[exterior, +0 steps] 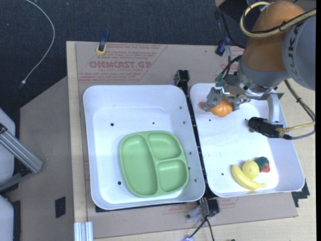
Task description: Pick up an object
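Observation:
An orange fruit (222, 109) sits at the far left corner of the right bin (235, 154), right under my gripper (221, 100). The grey fingers (215, 96) stand on either side of the orange's top and look closed around it, with the orange resting low against the bin floor. Near the front of the same bin lie a yellow banana (244, 177), a yellow lemon (251, 168) and a small red and green piece (264, 164), all close together.
The left bin (100, 109) holds a green divided plate (153, 162). A black cable fitting (263, 126) hangs from the arm over the right bin's middle. Black clamps (181, 77) sit between the bins at the back.

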Tool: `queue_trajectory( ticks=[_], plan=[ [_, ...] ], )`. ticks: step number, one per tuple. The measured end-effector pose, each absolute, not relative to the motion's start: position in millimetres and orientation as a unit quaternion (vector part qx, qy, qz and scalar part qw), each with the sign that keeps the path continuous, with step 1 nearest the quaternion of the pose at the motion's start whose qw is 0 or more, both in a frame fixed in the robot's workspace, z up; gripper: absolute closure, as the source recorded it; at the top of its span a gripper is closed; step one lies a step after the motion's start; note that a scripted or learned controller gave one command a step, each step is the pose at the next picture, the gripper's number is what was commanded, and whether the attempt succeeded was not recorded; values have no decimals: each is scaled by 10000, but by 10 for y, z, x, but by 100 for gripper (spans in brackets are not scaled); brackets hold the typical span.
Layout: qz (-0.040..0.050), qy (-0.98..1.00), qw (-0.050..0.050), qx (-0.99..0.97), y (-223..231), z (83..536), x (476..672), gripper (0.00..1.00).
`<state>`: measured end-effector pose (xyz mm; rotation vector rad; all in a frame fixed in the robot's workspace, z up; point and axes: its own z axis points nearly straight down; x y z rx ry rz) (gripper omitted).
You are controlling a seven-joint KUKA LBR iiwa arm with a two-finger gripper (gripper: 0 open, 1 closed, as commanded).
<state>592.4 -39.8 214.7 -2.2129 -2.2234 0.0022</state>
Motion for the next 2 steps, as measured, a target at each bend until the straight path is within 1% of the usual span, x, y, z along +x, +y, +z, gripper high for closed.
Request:
queue_trajectory(
  ticks=[1, 2],
  plan=[
    [8, -7088, 23, -7055, 41, 2083, 5755, 100],
    [4, -7091, 22, -7051, 572, 2064, 5653, 100]
  ],
)
